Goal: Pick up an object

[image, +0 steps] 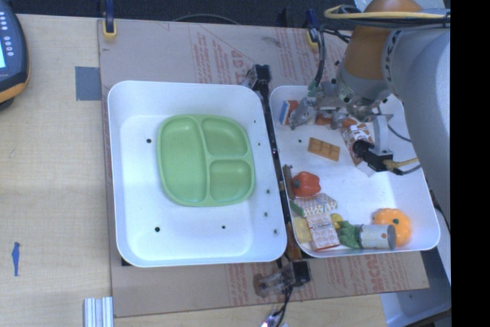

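Right bin (429, 199), right of frame: candidate objects — brown wafer (323, 149), red pepper (306, 182), orange fruit (393, 224), printed packets (318, 220). Gripper (337, 109) low at the bin's upper edge; grip state cannot be told — wrist masks it. Advice: choose an isolated piece, centre over it, descend straight. Items under the wrist unclear. Left bin (126, 165): green divided plate (205, 159).

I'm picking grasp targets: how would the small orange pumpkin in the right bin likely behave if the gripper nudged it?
The orange pumpkin looks rounded, so it would probably roll. It sits near the right bin rim, which may stop it. It looks like a light toy.
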`<state>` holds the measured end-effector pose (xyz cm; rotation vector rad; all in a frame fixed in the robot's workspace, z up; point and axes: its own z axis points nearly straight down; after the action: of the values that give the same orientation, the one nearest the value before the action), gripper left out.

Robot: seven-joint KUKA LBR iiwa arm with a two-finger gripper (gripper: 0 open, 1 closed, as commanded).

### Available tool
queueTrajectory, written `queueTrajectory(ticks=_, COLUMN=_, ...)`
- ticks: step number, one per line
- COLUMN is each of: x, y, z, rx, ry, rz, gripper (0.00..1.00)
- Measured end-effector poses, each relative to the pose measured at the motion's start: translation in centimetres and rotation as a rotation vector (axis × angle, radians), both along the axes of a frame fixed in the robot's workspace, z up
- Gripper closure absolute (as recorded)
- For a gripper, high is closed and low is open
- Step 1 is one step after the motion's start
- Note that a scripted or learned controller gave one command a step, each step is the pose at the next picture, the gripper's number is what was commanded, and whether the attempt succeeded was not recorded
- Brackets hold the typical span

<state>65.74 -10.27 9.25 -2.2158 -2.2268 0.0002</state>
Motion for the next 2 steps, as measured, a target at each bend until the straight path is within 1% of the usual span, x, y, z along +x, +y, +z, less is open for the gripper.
queueTrajectory(ticks=1, x=0.1, y=-4.6, z=14.6, rx=-0.006, ry=-0.014, rz=-0.005, gripper=0.00)
queueTrajectory(ticks=2, x=-1.9, y=-6.7, z=2.5, rx=-0.010, ry=-0.017, rz=-0.001, gripper=0.00)
